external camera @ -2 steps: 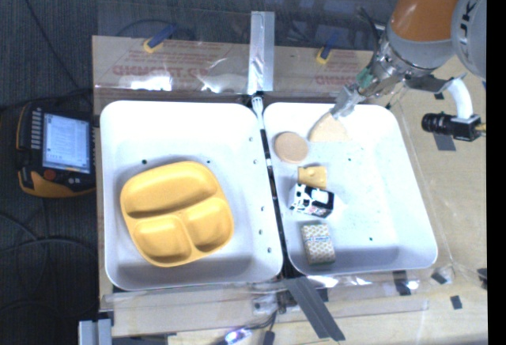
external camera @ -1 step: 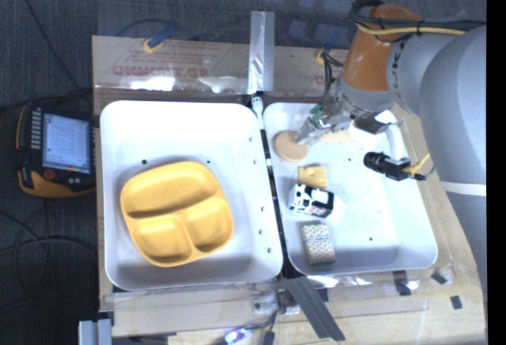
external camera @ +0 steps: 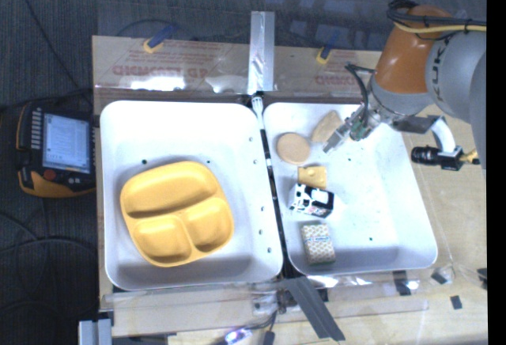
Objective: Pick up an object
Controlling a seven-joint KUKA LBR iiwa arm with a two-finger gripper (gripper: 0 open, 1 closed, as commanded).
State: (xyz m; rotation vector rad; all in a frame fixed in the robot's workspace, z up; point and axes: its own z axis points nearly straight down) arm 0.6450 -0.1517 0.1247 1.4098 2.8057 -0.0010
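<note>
The left bin [external camera: 118, 130] holds a yellow sectioned tray [external camera: 175, 211], which lies toward its 7 o'clock corner. A handheld pendant [external camera: 57, 147] with a lit screen sits on the floor at 9 o'clock of that bin, well apart from the work. The right bin [external camera: 395, 209] carries five small things in a loose column along its left side. A round tan disc [external camera: 293, 147] lies nearest the divider, with a pale tan lump [external camera: 325, 128] just beside it at 2 o'clock. Below them comes a small yellow wedge [external camera: 313, 176], then a black-and-white block [external camera: 311, 200] touching or nearly touching it, then a woven beige block [external camera: 317, 244] at 6 o'clock. The gripper [external camera: 341, 135] hangs just at 3 o'clock of the pale tan lump, pointing down-left; whether the jaws are apart or together cannot be told, and nothing is seen between them. The arm's orange band [external camera: 407, 58] stands at 1 o'clock over the surface [external camera: 466, 209].
</note>
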